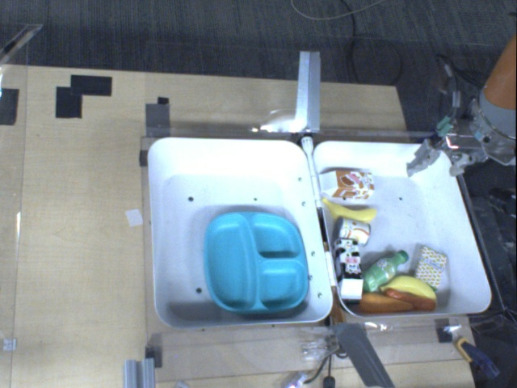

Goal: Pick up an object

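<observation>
Your pickable objects sit in the right white bin point(452, 217), along its left wall and near edge: a brown-and-white snack packet point(349, 184), a yellow banana point(350, 211) just below it, a small black-and-white carton point(350, 255), a green plastic bottle point(383, 269), a second yellow banana point(412, 286) and an orange carrot-like piece point(386, 302). You'll find the gripper point(440, 153) well apart from them, over the bin's far right corner, holding nothing; you cannot tell how its jaws stand. A blue divided plastic tray point(255, 259) lies in the left white bin point(174, 184).
</observation>
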{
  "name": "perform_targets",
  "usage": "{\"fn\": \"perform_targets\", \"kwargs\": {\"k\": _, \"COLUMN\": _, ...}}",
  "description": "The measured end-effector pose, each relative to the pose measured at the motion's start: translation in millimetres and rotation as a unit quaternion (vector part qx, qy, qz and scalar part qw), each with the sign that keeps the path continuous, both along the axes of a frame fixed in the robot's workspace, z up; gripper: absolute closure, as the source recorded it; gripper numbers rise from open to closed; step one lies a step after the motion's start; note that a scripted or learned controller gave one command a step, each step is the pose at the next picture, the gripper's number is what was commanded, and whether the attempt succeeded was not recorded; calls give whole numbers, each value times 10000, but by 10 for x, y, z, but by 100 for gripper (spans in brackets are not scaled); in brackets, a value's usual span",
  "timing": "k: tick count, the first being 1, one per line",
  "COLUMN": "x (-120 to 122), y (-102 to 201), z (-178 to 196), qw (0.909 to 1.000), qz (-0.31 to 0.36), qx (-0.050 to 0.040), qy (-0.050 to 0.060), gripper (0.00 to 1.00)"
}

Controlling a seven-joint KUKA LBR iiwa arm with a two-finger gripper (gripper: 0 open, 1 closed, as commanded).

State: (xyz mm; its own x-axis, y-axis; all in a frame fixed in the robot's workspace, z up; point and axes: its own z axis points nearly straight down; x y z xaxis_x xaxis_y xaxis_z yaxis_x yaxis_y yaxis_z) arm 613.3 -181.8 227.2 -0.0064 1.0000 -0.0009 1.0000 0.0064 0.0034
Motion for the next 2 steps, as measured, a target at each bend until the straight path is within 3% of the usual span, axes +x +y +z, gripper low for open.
{"fn": "perform_targets", "kwargs": {"k": 1, "x": -12, "y": 602, "z": -1370, "qw": 9996, "qz": -288, "qx": 2, "qy": -15, "gripper": 0}}
{"fn": "perform_targets", "kwargs": {"k": 2, "x": -413, "y": 354, "z": -1376, "qw": 9959, "qz": -909, "qx": 4, "qy": -45, "gripper": 0}}
